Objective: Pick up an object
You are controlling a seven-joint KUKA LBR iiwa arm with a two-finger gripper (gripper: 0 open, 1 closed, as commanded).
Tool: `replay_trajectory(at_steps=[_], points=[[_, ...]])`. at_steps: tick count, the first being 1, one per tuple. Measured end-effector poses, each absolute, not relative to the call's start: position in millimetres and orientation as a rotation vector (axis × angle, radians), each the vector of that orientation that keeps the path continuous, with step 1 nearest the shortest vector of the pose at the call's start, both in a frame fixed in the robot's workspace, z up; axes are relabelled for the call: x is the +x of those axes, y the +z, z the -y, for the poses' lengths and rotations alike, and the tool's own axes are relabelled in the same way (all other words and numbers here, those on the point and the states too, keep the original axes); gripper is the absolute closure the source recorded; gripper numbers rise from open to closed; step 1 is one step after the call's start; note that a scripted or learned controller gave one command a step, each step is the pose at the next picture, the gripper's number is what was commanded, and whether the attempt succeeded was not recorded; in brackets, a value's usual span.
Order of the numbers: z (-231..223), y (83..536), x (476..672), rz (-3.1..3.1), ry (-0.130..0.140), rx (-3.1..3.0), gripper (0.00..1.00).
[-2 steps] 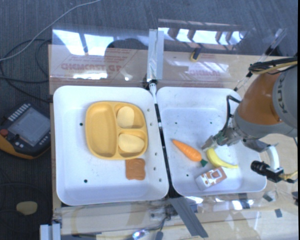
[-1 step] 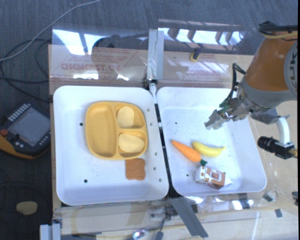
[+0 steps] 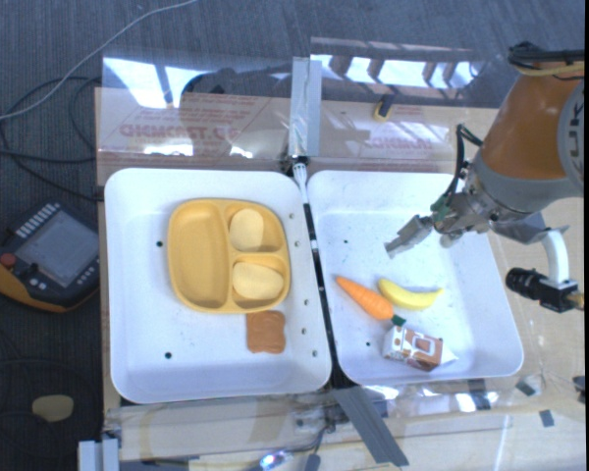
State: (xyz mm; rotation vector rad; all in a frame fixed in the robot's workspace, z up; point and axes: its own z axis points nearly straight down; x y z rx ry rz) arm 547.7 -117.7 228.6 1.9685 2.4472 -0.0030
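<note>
In the camera view, the gripper (image 3: 424,232) is seen over the right bin (image 3: 491,361), reached in from three o'clock. One grey finger juts toward nine o'clock; the other is not made out clearly, so whether the gripper is spread or pressed together cannot be told. Nothing is seen pinched in it.

The likely targets lie toward six o'clock of the gripper: a banana (image 3: 409,293), a carrot (image 3: 364,299) just beside it at its eight o'clock, and a small carton (image 3: 414,347) near the bin's front wall. All three rest on the bin floor, apart from the gripper.

Several failures are judged possible. Because banana and carrot lie almost touching, a descent between them could catch both, or one could be nudged aside. The banana's curved, smooth skin could be squeezed out sideways by a closing grip. The carton lies tilted near the sloped wall, so a finger could be stopped by the rim before closure.

In the left bin (image 3: 128,361), a yellow divided tray (image 3: 196,263) holding two pale pieces is seen at ten o'clock of the carrot, with a brown biscuit-like piece (image 3: 266,332) just below it; these are well apart from the gripper and unlikely to be disturbed.
</note>
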Motion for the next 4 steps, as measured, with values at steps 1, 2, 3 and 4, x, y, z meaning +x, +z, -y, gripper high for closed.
replay_trajectory(at_steps=[1, 2, 3, 4], points=[[93, 267, 564.6, -2.661, -0.003, 1.667, 0.0], [130, 225, 606.8, -2.796, -0.004, 1.429, 0.0], [103, 94, 592.4, -2.753, 0.0, 1.511, 0.0], [124, 174, 642.8, -2.62, -0.004, 1.728, 0.0]])
